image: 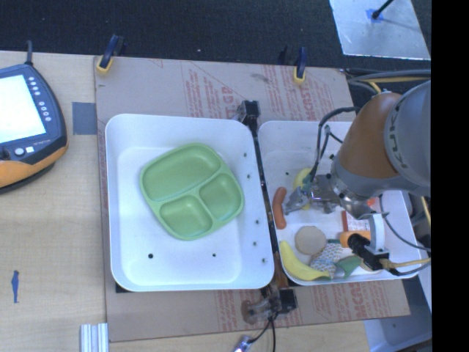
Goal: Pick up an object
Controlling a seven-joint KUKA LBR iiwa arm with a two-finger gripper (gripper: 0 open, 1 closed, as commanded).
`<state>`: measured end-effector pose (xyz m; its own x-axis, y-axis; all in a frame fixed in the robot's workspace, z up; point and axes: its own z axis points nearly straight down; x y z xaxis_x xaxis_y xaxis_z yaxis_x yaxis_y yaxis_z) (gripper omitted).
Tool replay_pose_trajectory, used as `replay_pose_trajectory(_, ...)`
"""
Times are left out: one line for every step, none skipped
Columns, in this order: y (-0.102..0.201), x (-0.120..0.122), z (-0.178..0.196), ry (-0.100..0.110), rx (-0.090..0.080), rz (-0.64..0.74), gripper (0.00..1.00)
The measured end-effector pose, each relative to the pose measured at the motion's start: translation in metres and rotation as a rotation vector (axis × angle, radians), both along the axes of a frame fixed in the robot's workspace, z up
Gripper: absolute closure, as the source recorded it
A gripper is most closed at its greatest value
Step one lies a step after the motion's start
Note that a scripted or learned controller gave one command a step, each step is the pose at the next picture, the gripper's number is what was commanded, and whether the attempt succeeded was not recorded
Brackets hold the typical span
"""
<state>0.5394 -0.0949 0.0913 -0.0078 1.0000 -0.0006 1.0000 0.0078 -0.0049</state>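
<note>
Now, arm: grey arm with the orange band (370, 149) reaches in from the right and hangs low over the right bin (282, 134).
Gripper: gripper (306, 198) sits near the middle of that bin, its metal tip pointing left toward the sausage (279, 206).
Fingers: too small and cluttered to read; I cannot tell whether they are apart or together, and I see nothing clearly between them.
Things to pick: all in the right bin. The sausage lies along the left wall, a round tan disc (310, 239) sits just below the gripper, a banana (299, 266) lies along the lower rim, and a yellow piece (303, 176) shows just above the gripper.
Left bin: left bin (121, 196) holds a green divided plate (192, 190), well apart from the arm.
Risk 1: the items crowd together, so a closing grip may catch two at once or push one aside.
Risk 2: the sausage lies close to the wall; a finger coming down there could strike the wall or roll it away.
Risk 3: the flat disc offers little edge and may slip out.
Risk 4: cables (399, 262) trail near the lower right corner and could snag.
</note>
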Motion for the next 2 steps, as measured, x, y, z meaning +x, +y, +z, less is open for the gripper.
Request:
replay_pose_trajectory(-0.0019, 0.053, 0.0006, -0.002, 0.002, -0.005, 0.0)
replay_pose_trajectory(-0.0025, 0.0528, 0.0105, 0.001, 0.003, -0.001, 1.0)
